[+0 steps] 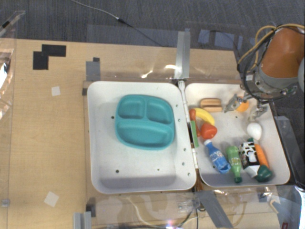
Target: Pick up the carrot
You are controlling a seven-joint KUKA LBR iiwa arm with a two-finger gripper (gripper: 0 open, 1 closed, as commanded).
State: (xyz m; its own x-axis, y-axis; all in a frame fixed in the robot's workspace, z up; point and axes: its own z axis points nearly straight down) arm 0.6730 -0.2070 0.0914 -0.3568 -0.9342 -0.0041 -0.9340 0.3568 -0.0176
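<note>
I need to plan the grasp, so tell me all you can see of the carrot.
The carrot is a small orange toy, smooth like plastic, with a dark green top. It lies flat in the right bin, near its lower right corner, green end toward the front rim. A black and white carton presses against its left side. The gripper is apart from it, at the bin's far end.

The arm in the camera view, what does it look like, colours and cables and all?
The arm shows a rounded orange section above a grey wrist ring. Yellow and dark cables loop along its left side. Below, the gripper is bare silver metal with slim parts.
</note>
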